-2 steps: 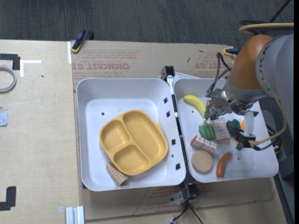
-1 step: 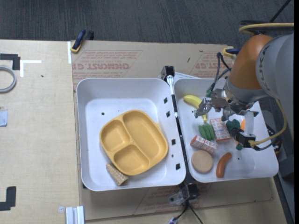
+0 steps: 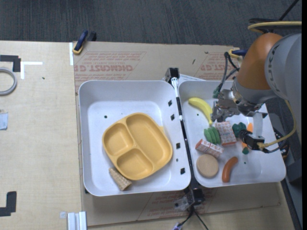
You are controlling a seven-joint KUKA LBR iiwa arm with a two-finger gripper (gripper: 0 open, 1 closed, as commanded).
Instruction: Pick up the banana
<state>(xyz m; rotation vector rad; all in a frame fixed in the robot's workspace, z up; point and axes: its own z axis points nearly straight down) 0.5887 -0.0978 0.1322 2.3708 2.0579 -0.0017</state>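
Here, two shallow white bins are set side by side on a cardboard-covered bench. The left bin (image 3: 91, 143) holds a yellow compartment tray (image 3: 137, 145) with three sections, laid at a slant, and a small tan wafer-like block (image 3: 119, 179) is lodged just under the tray's lower left edge.

The right bin (image 3: 268, 171) holds the remaining items. The banana (image 3: 201, 108) is lying in the upper left part of this bin, near the dividing wall, curved and pointing down toward the green piece below it. A green ridged vegetable piece (image 3: 213, 134) is found just below the banana's lower tip. A pink-and-white patterned packet (image 3: 225, 132) is placed just beside it to the right, and a second similar packet (image 3: 209, 148) lies below. A round tan biscuit-like disc (image 3: 207, 166) is set near the front of the bin, with a red-orange sausage (image 3: 229, 169) just beside it on the right. A dark green item (image 3: 239, 128) and a small orange piece (image 3: 250, 127) are seen further right, partly covered by the arm.

The gripper (image 3: 221, 110) is positioned over the right bin, just to the right of the banana, above the pink packet. Whether its grasp is open or closed cannot be told, and the banana is not seen held.
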